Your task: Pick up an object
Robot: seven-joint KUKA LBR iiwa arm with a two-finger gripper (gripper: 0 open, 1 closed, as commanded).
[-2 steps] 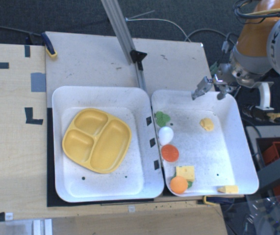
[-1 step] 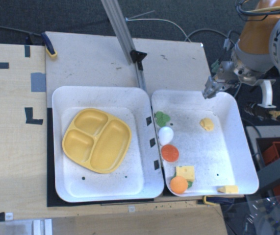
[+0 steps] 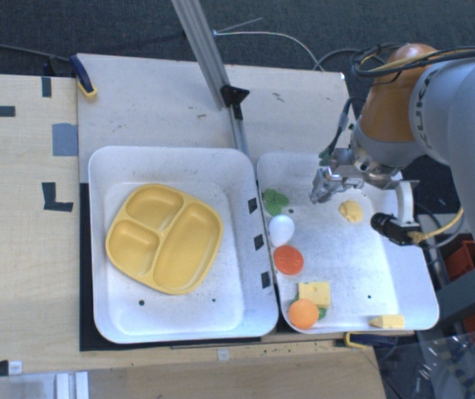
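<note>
- Gripper (image 3: 327,183) over the upper middle of the right bin (image 3: 403,299), hanging from the grey arm (image 3: 437,98) at the frame's upper right; state of the grip impossible to tell at this size, nothing seen held.
- Just right of the gripper, a small pale yellow piece (image 3: 351,212) lying apart on the bin floor, bare white floor below it and to its right.
- Crowded along the right bin's left edge, top to bottom: green item (image 3: 274,199), white ball (image 3: 281,228), red-orange ball (image 3: 288,260), yellow block (image 3: 314,293), orange ball (image 3: 303,313) close to the lower rim.
- Small yellow wedge (image 3: 387,322) at the lower right corner, near the rim.
- Widest open room in the middle and right of the right bin.
- Left bin (image 3: 104,173) bearing a yellow divided tray (image 3: 164,238), tilted, with bare floor around it, most on its right side and below.
- Metal strut (image 3: 200,36) slanting down from the top centre to the gap between the bins.
</note>
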